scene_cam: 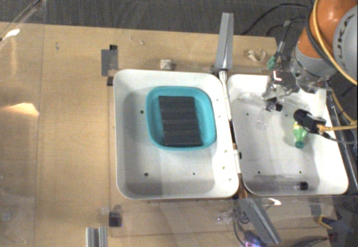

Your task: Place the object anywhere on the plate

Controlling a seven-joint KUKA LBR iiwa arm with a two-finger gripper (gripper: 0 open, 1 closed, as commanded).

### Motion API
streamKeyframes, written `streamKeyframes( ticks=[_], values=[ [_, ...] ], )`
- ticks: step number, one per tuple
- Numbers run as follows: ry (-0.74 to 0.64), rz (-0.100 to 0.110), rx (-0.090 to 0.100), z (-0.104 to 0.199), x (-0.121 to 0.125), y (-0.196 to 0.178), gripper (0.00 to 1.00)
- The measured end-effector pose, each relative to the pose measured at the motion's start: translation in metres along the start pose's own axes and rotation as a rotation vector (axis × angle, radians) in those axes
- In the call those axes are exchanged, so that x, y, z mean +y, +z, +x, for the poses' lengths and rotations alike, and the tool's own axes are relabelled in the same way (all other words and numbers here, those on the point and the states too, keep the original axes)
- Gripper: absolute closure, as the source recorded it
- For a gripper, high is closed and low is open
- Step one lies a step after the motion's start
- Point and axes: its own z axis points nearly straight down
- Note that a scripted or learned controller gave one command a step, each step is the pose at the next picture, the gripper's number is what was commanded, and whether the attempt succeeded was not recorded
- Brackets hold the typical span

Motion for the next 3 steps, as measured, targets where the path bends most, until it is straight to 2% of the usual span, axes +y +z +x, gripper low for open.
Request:
streamKeyframes(
  ticks=[1,2,3],
  values=[
    [-0.103,0.002,0.002,0.0693,-0.1077,0.0263,1.0],
    [-0.102,0.002,0.002,0.069,-0.1076,0.0261,0.0],
    [-0.102,0.002,0.002,0.069,-0.1076,0.0261,0.0]
  ],
)
